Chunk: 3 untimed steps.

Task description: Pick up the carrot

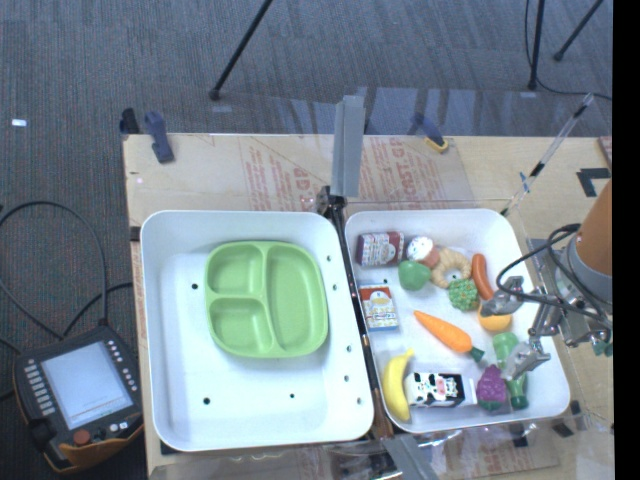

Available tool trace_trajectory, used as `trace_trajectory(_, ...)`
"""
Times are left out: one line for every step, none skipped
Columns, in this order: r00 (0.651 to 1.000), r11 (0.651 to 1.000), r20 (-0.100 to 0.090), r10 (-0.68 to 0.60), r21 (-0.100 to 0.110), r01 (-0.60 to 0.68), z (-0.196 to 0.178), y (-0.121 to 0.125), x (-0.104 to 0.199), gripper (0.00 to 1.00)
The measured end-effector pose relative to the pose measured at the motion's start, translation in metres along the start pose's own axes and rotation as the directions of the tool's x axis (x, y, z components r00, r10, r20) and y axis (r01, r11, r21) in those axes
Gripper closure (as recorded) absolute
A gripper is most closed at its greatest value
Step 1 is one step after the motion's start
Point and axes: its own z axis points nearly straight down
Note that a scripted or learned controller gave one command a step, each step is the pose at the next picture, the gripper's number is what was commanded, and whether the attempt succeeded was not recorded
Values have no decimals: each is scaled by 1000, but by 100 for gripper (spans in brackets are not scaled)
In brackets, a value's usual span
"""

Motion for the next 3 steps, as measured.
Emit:
trace_trajectory(995, 995, 0, 100, -1, -100, 124, 16, -39, 0)
trace_trajectory(975, 975, 13, 221, 0, -221, 120, 62, -20, 0)
trace_trajectory(980, 980, 1, 197, 0, -197, 123, 79, -44, 0)
